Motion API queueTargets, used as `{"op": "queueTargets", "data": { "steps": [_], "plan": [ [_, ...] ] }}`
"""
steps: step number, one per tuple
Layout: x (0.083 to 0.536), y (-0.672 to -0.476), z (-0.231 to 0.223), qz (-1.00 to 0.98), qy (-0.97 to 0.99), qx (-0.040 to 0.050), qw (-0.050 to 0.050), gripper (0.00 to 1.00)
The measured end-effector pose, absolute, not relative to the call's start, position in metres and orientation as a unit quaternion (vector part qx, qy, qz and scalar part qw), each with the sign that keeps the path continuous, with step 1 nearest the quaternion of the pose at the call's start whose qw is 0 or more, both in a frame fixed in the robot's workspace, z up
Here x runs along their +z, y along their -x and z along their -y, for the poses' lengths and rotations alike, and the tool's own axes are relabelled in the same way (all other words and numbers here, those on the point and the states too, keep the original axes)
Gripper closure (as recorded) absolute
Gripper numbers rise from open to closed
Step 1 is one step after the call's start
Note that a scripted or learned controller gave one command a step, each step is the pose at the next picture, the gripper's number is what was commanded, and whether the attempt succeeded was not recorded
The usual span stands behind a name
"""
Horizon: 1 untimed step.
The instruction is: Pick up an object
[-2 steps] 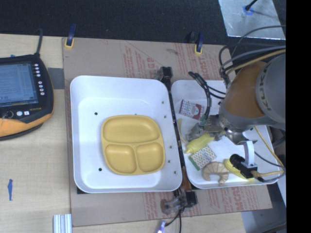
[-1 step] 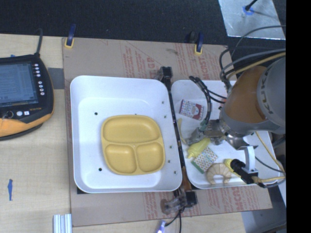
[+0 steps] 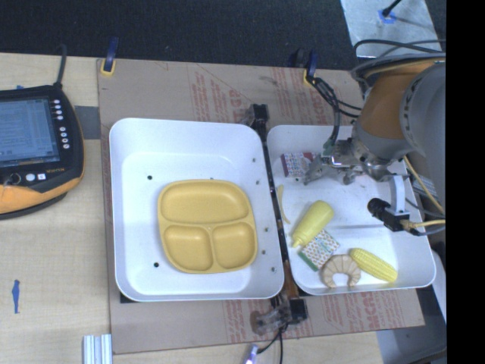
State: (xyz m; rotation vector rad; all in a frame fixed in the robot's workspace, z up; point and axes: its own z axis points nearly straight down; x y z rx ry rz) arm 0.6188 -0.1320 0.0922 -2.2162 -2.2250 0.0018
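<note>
In the right bin lie a yellow bottle-shaped toy, a corn cob, a tan croissant, a green-and-white packet and a small red-and-white packet. My gripper hangs over the bin's far part, just right of the red-and-white packet and above the yellow toy. Its fingers stand apart with nothing between them. The grey arm with its orange band comes in from the right.
The left bin holds a yellow divided plate. A black part on a cable hangs over the right bin's right side. A teach pendant lies at the far left of the bench.
</note>
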Motion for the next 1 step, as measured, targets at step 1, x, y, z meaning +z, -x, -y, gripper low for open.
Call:
{"op": "queueTargets", "data": {
  "steps": [1],
  "plan": [
    [0.119,-0.6103,0.1989,0.708,0.706,0.0006,0.0,0.0]
  ]
}}
